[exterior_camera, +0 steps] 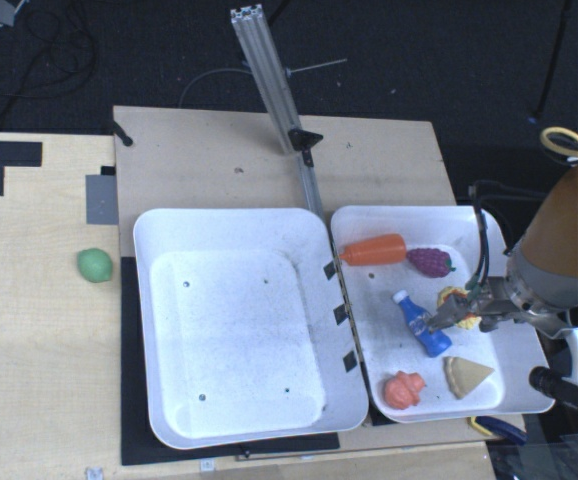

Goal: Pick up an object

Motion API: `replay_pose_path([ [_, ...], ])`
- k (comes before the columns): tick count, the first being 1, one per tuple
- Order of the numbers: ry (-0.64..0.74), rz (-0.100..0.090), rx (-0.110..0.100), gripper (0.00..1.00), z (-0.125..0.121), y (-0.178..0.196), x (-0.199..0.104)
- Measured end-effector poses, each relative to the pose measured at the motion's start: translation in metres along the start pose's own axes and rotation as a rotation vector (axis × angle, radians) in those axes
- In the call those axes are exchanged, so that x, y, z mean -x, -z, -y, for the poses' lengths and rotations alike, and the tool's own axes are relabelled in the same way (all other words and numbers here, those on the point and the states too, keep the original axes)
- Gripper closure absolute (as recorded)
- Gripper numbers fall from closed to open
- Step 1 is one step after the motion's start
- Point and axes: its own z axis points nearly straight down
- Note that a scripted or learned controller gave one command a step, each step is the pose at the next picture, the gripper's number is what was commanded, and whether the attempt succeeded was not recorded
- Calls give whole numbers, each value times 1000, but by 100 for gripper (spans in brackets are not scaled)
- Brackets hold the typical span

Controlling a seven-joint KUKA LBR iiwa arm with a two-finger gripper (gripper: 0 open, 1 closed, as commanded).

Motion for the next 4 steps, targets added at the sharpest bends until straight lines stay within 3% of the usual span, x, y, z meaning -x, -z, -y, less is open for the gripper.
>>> replay_pose_path([
  [2,0,1,4,0,-2,-80,-6],
  [3,-2,2,8,100,-2,-68,-4],
  [4,-2,2,9,100,5,-22,-3],
])
